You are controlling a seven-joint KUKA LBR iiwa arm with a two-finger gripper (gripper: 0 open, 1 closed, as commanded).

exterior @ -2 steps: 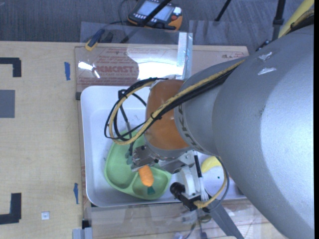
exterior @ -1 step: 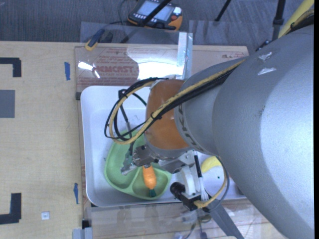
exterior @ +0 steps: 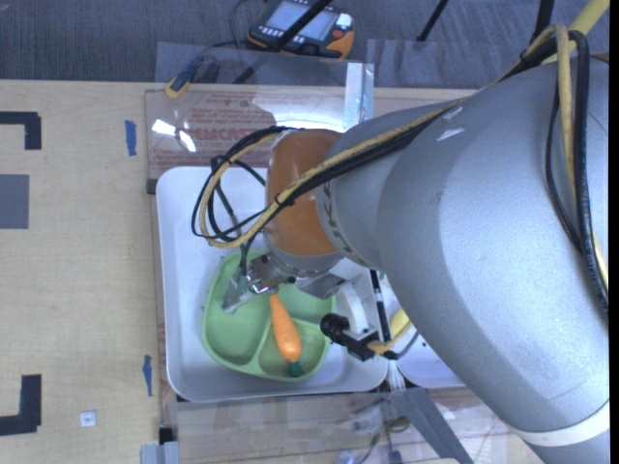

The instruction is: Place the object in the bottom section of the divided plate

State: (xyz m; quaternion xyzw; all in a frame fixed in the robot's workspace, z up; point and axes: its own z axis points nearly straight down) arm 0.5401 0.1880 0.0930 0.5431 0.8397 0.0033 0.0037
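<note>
A green divided plate (exterior: 230, 341) lies in the near part of the left white bin (exterior: 179, 259). An orange toy carrot (exterior: 284, 329) with a green tip lies on the plate, slanting from its middle toward its near right rim, over the ridge between sections. My gripper (exterior: 244, 288) hangs over the plate's far left part, just up and left of the carrot's upper end. Its metal fingertips point down at the plate, and the carrot is not between them. The large grey arm and the orange band (exterior: 300, 201) hide the plate's far right side.
Black and yellow cables (exterior: 218, 196) loop over the far part of the left bin. The arm covers most of the right bin (exterior: 426, 370). A handheld device (exterior: 295, 22) lies on the floor beyond the bench. The wooden benchtop (exterior: 77, 259) stretches to the left.
</note>
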